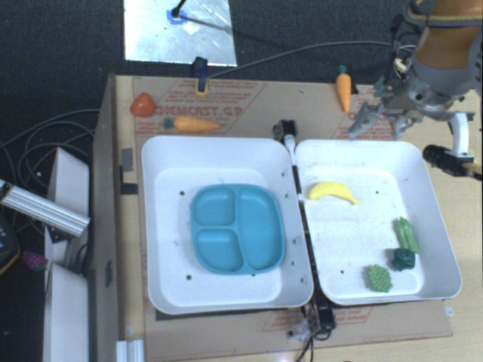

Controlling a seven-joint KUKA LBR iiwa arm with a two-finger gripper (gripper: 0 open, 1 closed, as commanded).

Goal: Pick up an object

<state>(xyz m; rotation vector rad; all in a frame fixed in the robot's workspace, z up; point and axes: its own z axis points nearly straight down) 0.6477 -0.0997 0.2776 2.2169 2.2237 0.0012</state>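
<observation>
1. Two shallow white plastic bins sit side by side in the middle of the frame: the left white bin (162,202) and the right white bin (434,225), their inner walls touching along a dark seam.
2. The left bin holds one thing: a light blue plastic plate with three compartments (237,228), lying flat near the bin's centre.
3. The right bin holds four toy foods.
   - One yellow plastic banana (332,192) lies in the upper left part of that bin, close to the seam.
   - One long green pod-shaped vegetable (406,234) lies along the right side.
   - One dark teal broccoli-like piece (403,259) sits just below the pod, touching or nearly touching it.
   - One light green bumpy lump (379,278) rests toward the lower right, near the teal piece.
4. Outside the bins, on the brown cardboard sheet (249,100) behind them, lie three more toys: two orange carrots, one (195,124) lying flat at the upper left and one (344,90) at the upper centre right, and one red-orange rounded fruit (143,105) at the far upper left.
5. The grey arm with its orange band (451,21) comes in at the upper right of the frame.
6. The two-finger gripper (377,121) hangs just above the upper rim of the right bin, well apart from all four toys inside it. Its fingers look spread, with nothing between them.
</observation>
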